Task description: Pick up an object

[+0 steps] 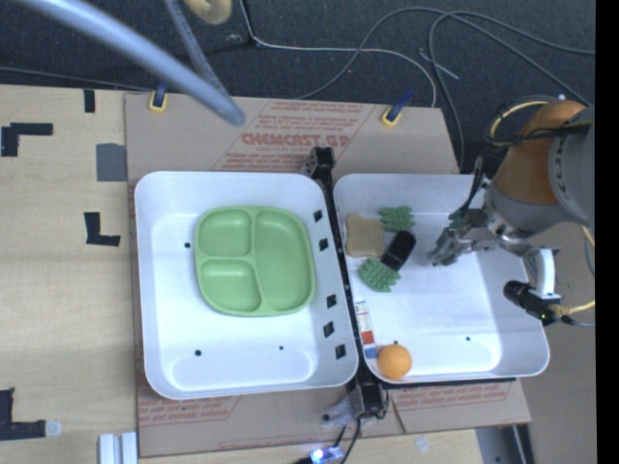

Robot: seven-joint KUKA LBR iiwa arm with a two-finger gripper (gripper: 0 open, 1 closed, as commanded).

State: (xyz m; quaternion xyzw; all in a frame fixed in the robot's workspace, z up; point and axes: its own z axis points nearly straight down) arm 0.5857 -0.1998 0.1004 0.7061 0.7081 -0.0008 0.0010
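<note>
Cardboard covers the tabletop, and on it you have two white bins side by side. Starting at the left, the left bin carries a green divided plate toward its middle, well apart from the arm. Across the shared wall, the right bin holds a tight cluster near its upper left corner: a tan block, a green leafy piece above, a black object leaning against them, and a second green piece just below. An orange ball sits alone by the bin's lower left corner.

Your risk, as I judge it, is that cluster: the pieces touch, so closing there could nudge neighbours or catch two at once. The ball could roll off toward the wall if clipped off-centre.

The gripper hangs over the right bin's upper middle, just right of the black object. Whether the fingers are spread or pressed together, you cannot tell from this slant, and nothing shows between them.
</note>
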